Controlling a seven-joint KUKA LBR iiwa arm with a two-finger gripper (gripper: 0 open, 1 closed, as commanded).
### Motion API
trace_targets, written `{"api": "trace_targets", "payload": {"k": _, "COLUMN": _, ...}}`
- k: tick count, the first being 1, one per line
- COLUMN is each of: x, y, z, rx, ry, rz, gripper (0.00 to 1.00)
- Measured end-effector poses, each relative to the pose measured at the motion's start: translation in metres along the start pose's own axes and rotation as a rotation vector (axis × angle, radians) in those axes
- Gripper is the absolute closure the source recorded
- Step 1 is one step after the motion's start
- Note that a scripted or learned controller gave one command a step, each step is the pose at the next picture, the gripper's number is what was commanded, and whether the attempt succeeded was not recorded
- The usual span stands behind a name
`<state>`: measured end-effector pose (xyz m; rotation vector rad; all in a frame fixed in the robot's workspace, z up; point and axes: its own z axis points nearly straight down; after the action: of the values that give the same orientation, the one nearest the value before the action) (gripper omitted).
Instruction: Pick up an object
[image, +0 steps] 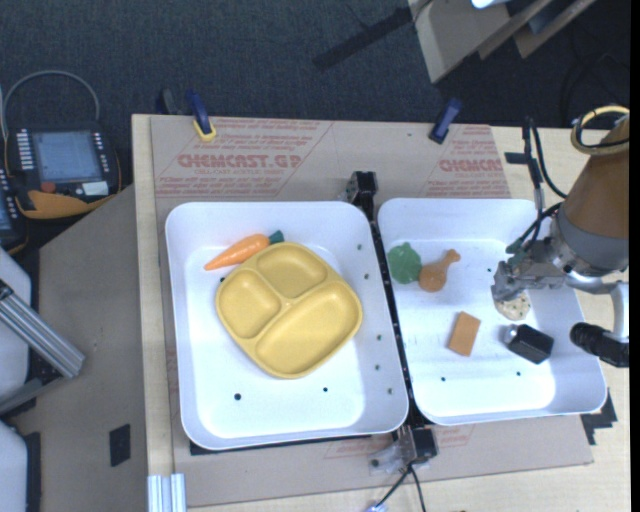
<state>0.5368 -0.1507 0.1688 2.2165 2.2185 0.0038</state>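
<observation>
Over right bin (480, 405), gripper (512, 292) above pale object (514, 306), grip state unclear

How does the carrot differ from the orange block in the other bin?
The carrot is long, tapered and green-tipped; the orange block is short and squared. The carrot lies in the left bin, touching the yellow plate; the block sits alone in the right bin. Both are orange and lie flat.

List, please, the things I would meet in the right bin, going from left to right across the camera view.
Green toy → brown drumstick-shaped toy → orange block → gripper → black object.
</observation>
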Motion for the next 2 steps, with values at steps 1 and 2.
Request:
{"api": "trace_targets", "payload": {"k": 1, "x": -0.001, "y": -0.005, "z": -0.045, "rx": -0.001, "ry": 0.000, "rz": 0.000, "gripper": 1.00}}
{"api": "trace_targets", "payload": {"k": 2, "x": -0.002, "y": -0.003, "z": -0.080, "rx": -0.001, "ry": 0.000, "rz": 0.000, "gripper": 1.00}}
